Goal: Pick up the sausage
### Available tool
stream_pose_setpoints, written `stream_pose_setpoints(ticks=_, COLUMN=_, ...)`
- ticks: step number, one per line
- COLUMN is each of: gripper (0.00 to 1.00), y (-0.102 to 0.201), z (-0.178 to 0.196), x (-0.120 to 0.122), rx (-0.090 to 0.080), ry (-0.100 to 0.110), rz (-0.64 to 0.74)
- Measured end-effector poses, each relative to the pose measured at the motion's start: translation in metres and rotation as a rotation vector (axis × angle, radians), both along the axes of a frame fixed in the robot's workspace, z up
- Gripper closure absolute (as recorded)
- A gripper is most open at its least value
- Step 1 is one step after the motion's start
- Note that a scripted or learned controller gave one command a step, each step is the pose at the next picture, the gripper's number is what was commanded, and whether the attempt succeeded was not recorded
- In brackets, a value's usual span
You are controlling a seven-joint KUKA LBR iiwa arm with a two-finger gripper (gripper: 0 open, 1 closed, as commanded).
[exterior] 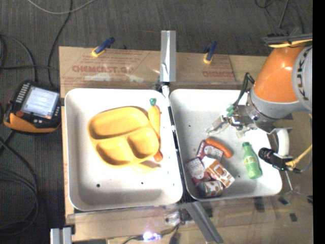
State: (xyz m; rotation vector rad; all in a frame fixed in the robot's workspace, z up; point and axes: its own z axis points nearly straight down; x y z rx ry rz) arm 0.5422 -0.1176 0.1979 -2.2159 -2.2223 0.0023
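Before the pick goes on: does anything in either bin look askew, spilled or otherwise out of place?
Mostly tidy. One oddity: the orange toy carrot in the left white bin lies along the right edge of the yellow divided tray, not in a compartment. In the right white bin, the orange-red sausage, green bottle and small packets lie jumbled; nothing spilled.

the gripper (222, 124) is seen over the right bin (195, 108), its fingers spread apart with nothing between them. the sausage (219, 147) lies just below it, apart from it. a green bottle (251, 160) stands to the lower right of the gripper, and small cartons (208, 174) are clustered further below.
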Motion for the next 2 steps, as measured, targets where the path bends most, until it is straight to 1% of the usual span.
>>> stream_pose_setpoints(ticks=1, gripper=0.00, y=-0.044, z=-0.097, x=0.011, rx=-0.006, ry=-0.021, rz=-0.008)
stream_pose_setpoints(ticks=2, gripper=0.00, y=-0.032, z=-0.103, x=-0.004, rx=-0.010, ry=-0.032, rz=0.061)
